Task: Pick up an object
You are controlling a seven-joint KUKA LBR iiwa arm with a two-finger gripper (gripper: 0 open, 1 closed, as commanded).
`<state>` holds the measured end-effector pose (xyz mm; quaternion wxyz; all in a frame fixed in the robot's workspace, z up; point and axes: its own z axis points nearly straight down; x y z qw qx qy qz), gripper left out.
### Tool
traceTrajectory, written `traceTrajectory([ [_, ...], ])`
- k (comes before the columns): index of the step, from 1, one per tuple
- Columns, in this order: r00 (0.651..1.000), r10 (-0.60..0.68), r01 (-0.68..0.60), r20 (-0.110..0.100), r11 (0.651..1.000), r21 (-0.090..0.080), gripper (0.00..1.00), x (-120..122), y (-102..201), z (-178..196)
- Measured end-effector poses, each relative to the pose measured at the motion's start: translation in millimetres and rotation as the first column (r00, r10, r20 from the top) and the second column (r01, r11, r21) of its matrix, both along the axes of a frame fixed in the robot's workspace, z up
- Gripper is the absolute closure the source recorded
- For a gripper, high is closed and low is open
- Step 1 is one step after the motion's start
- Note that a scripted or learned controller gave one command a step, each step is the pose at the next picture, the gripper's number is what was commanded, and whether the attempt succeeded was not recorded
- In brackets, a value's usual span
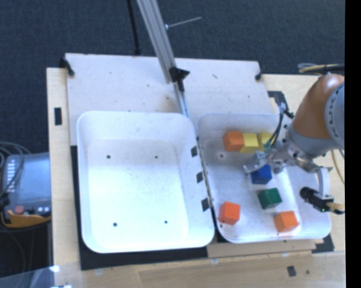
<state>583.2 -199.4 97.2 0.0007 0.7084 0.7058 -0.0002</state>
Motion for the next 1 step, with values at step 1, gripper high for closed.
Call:
traceTrajectory([
  [1,1.0,-0.004,0.004,0.004,1.0,-0.001,1.0,0.7,-1.2,12.2],
])
